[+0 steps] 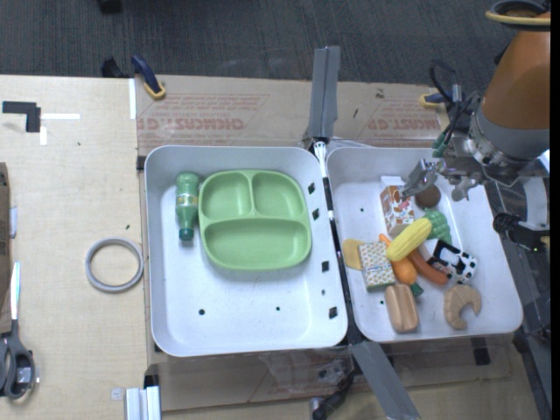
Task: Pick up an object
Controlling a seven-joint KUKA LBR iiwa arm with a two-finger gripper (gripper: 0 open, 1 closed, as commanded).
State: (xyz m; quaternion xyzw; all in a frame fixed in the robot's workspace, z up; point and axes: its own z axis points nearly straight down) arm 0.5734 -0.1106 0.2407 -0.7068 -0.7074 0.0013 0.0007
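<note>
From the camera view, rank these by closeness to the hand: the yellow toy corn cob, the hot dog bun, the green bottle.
From the hand:
1. Yellow toy corn cob, just below it in the right bin.
2. Tan hot dog bun, near that bin's front edge.
3. Small green bottle, left bin's far side, beside the green divided plate.

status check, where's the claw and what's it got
Claw low over right white bin, near its far side. Brown round object right at its tip; grip unconfirmed. Yellow toy corn cob and patterned carton crowd close by.

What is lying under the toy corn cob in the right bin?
The corn cob lies across an orange carrot and partly over a green toy. Whatever else sits beneath it is covered.
</note>
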